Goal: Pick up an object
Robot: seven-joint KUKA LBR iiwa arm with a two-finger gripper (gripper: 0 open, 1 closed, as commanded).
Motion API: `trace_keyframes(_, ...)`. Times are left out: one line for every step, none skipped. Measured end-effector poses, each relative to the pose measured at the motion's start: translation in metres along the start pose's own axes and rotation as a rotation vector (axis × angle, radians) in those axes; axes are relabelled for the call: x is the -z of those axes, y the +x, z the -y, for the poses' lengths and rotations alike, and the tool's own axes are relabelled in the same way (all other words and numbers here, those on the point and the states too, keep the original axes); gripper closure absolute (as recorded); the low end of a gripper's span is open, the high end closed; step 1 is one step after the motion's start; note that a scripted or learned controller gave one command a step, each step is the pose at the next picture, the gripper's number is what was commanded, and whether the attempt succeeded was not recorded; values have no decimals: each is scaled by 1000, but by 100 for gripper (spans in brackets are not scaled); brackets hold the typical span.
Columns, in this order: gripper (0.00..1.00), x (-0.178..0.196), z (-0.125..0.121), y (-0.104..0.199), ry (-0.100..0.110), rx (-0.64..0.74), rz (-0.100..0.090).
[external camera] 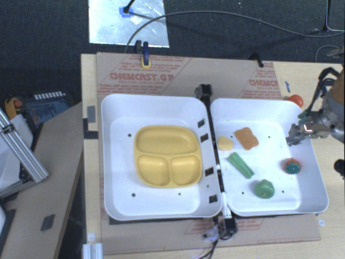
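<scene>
Two shallow white bins sit side by side on a brown board printed twice with red lettering that reads roughly "CHEMCAST GP" [143, 75], once behind each bin, both prints slanted.

The left bin [116, 144] holds a yellow divided tray [164, 155] with one wide compartment at the far side and two smaller ones nearer the camera.

The right bin [302, 198] holds five small toy foods. A green cucumber-like stick [240, 165] lies near the middle, its long axis running diagonally from upper left to lower right. Just beyond it sit a pale yellow lump [225, 143] and, beside that, an orange bread-like piece [246, 138]. A green pepper-shaped piece [264, 189] lies toward the near edge. A teal and red-orange round piece [291, 167] rests near the right wall.

At the right bin's far right rim, the gripper [297, 134] hangs low above the floor, apart from every toy; whether it is spread or closed cannot be told.
</scene>
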State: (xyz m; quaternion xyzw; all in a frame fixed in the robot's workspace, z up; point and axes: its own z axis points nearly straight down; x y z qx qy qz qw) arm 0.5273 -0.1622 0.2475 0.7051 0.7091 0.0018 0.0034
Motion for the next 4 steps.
trace_keyframes(100, 6, -4, 48, 4, 4, -3)
trace_keyframes(100, 9, -11, 108, 4, 5, -4)
trace_keyframes(100, 2, -16, 172, 6, 5, -5)
trace_keyframes(100, 6, -22, 223, 5, 5, -5)
